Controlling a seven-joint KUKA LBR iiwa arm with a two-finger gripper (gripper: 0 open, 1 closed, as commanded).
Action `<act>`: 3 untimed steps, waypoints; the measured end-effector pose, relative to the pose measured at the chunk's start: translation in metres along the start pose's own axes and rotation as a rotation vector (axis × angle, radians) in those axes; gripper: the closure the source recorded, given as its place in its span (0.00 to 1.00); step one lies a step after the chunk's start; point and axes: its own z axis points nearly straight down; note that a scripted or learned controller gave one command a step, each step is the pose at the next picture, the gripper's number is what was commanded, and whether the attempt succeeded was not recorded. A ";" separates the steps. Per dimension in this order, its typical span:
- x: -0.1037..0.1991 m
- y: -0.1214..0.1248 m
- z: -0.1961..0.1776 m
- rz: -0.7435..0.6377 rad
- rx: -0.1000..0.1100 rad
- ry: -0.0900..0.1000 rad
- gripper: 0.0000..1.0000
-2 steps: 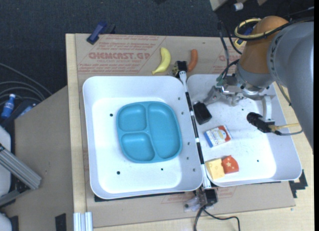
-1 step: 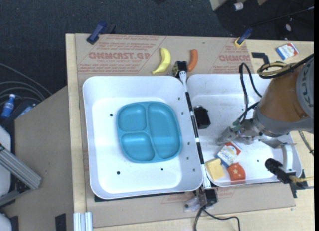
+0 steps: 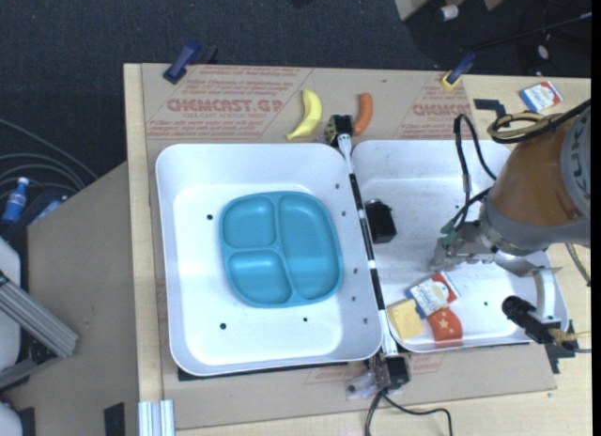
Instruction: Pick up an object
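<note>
Arm: the grey arm (image 3: 554, 180) with its orange band reaches in from the right of the frame, bent down over the right bin (image 3: 413, 166).
Gripper: the gripper (image 3: 457, 248) sits low in the middle of the right bin, and it looks close to the white floor there.
Jaws: cannot tell how far apart they stand; the wrist and cabling hide them, and no object can be seen between them.
Nearest objects: a small white, blue and red packet (image 3: 433, 293) lies just below and left of the gripper, near it but apart.
Lower bin corner: a yellow block (image 3: 405, 319) and a red piece (image 3: 448, 327) rest beside that packet, along the bin's lower edge.
Black item: a small black block (image 3: 380, 221) lies at the left side of the right bin, close to the divider, well left of the gripper.
Left bin: the left bin (image 3: 188, 237) carries a blue sectioned plate (image 3: 280, 248) at its centre.
Bench top: a yellow banana (image 3: 306, 115) and an orange carrot-like piece (image 3: 362, 113) lie on the cardboard above the bins, upper middle of the frame.
</note>
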 end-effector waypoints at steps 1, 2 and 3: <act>0.000 0.000 0.000 0.000 0.000 0.000 0.00; 0.000 0.000 -0.010 0.001 -0.001 0.000 1.00; 0.000 0.000 -0.019 0.001 -0.002 0.000 1.00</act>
